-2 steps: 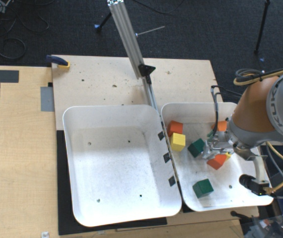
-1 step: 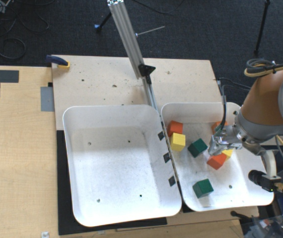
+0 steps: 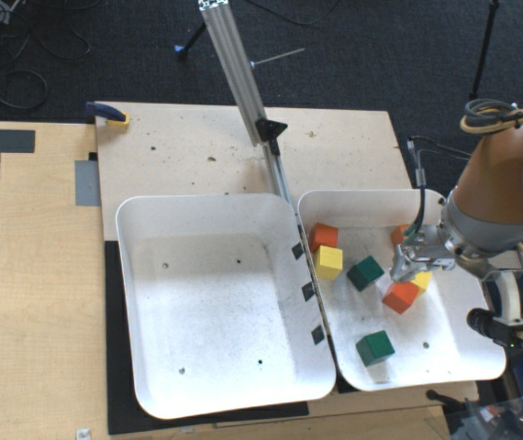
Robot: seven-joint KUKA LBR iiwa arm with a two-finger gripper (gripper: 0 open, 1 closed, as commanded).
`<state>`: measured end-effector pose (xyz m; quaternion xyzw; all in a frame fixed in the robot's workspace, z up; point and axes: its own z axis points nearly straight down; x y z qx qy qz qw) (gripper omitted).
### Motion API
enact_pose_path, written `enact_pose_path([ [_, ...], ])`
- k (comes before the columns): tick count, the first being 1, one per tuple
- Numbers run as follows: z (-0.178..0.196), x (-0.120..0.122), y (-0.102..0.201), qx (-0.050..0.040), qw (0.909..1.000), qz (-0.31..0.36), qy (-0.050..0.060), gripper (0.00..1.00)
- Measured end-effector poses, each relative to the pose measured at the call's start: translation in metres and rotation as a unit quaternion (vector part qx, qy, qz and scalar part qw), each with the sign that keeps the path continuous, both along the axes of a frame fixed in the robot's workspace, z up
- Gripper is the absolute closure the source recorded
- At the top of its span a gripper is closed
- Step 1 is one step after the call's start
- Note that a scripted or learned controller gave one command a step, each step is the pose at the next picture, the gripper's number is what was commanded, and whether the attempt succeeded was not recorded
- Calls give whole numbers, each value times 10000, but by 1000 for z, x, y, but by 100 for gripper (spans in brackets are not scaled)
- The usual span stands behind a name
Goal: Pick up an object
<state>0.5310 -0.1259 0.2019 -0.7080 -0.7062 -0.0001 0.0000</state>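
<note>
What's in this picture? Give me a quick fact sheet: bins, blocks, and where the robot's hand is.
bins: two shallow white bins, left bin and right bin, side by side
blocks in right bin: orange cube touching yellow cube; two green cubes; red-orange cube
hand: robot hand low over right bin, just above the red-orange cube
grasp: cannot tell
arm: grey arm with orange band

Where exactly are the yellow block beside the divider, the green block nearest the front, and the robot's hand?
Yellow block [image 3: 329, 262], camera view, its top face.
Green block [image 3: 374, 346], camera view, its top face.
Hand [image 3: 409, 262], camera view, midway between its fingertips.
</note>
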Motion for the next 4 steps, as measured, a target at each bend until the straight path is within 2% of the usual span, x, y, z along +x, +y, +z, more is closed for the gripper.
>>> enact_pose_path([
  [2,-11,31,105,12,10000,35,13,100],
  [4,20,70,207,3,10000,31,3,100],
])
